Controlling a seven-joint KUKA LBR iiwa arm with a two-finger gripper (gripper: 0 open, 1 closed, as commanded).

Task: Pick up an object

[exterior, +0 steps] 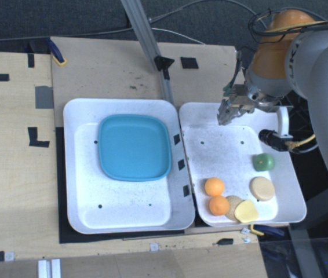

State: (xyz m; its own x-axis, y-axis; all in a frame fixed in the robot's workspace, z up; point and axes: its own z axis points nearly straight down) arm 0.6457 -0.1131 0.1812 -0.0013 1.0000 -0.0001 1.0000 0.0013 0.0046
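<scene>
Hovering over the far end of the right bin [201, 155], the fingers [229, 116] hang with nothing between them, so the pick looks to be at its approach step, with no object chosen by contact yet. Whether the fingers stand open or closed cannot be told from this slanted view; they read as one grey wedge pointing down toward the bin floor.

All the candidate objects lie well apart from the fingers, at the near end of the same bin. Nearest along the bin's right side is a small green piece [262, 162], and just beyond it a pale round piece [262, 188]. Further toward the near edge sit two orange balls [214, 186], one just behind the other, with a yellow piece [246, 211] beside the nearer ball and a tan piece partly hidden between them. The left bin [77, 155], off to the fingers' other side, carries a blue plate [134, 147].

In my judgement, the next move calls for carrying the fingers toward the near end of the bin, settling over one object, and descending around it. The green piece stands alone and looks the easier target; the orange and yellow cluster is crowded and could scatter.

The arm [303, 57] reaches in from the right, its orange band above the wrist, the wrist bent downward.
</scene>
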